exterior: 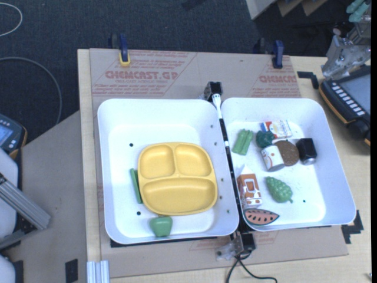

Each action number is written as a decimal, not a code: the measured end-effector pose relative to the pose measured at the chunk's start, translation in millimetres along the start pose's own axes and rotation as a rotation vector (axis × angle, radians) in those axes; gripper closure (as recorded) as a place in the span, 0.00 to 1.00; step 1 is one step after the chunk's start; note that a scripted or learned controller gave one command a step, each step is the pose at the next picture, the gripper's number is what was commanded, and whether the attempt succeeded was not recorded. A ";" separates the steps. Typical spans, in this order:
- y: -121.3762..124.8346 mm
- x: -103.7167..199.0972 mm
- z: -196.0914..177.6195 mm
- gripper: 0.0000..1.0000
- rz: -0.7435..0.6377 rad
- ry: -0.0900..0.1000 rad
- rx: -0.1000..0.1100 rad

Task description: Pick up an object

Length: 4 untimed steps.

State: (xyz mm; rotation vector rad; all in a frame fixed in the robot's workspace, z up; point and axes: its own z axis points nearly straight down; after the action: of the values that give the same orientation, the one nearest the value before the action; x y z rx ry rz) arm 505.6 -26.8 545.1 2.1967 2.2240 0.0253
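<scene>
The left white bin (pixel 112 158) holds a yellow divided plate (pixel 177 178), a thin green stick (pixel 136 186) along the plate's left edge, and a pale green lump (pixel 160 225) at the front. The right white bin (pixel 330 175) holds several small items. They include a green pickle-shaped piece (pixel 242 141), a dark teal piece (pixel 264 138), a white packet with red and blue print (pixel 278 127), a small can (pixel 272 157), a brown disc (pixel 288 151), a black block (pixel 306 150), an orange and white carton (pixel 249 190), a green grape bunch (pixel 279 189) and a watermelon slice (pixel 261 217).
Both bins rest on a cardboard sheet (pixel 147 75) held by blue clamps (pixel 123 50) at the back. A black divider strip (pixel 222 128) runs between the bins. A tablet-like device (pixel 353 96) and metal hardware (pixel 344 52) lie off the right rear.
</scene>
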 end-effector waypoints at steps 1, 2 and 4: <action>-32.9 -4.6 173.1 1.00 0.015 0.000 0.042; -27.3 42.0 96.4 1.00 0.007 0.000 0.014; -34.4 95.5 360.9 1.00 0.003 0.003 0.027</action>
State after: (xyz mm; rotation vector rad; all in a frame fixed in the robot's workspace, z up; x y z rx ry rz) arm 478.1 68.5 183.6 2.2152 2.2354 -0.0012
